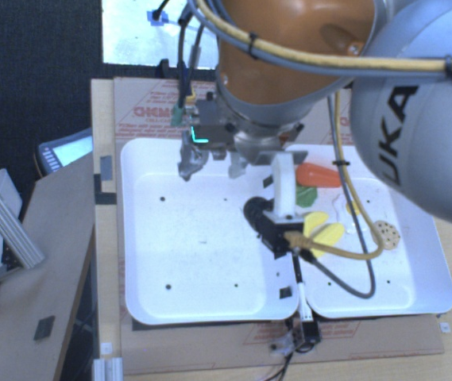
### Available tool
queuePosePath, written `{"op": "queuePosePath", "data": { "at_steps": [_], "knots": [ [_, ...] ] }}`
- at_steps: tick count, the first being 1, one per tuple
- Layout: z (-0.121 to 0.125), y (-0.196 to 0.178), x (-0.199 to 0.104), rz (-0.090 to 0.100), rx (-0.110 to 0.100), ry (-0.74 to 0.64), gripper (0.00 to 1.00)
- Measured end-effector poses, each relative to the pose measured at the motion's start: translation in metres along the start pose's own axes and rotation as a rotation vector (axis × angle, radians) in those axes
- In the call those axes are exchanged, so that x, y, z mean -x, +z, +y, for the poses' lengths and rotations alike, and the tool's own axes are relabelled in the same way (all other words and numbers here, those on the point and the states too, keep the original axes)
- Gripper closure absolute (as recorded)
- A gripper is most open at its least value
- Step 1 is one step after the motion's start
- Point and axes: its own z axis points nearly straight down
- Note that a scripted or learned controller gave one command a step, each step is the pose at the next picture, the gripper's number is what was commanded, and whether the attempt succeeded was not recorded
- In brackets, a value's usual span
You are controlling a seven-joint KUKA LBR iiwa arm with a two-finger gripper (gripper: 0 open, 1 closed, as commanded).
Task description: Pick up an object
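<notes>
I see the grey two-finger gripper (212,167) over the left shallow white plastic bin (202,292), fingers apart, orange carrot-shaped toy (319,174) and yellow banana-shaped toy (321,232) in the right white bin (416,296)

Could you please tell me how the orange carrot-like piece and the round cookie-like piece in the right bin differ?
The carrot is orange and elongated, with green beside it; the cookie is tan, round and speckled. The carrot lies towards the bin's far side, close to the arm, the cookie nearer its right wall. Both rest in the right bin.
</notes>
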Motion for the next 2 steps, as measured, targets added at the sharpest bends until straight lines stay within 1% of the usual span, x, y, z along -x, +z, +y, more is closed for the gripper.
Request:
{"op": "queuePosePath", "data": {
  "at_steps": [1, 2],
  "knots": [
    [0.0006, -0.0114, -0.0004, 0.001, 0.003, -0.005, 1.0],
    [0.0005, -0.011, -0.0004, 0.001, 0.002, -0.006, 0.0]
  ]
}}
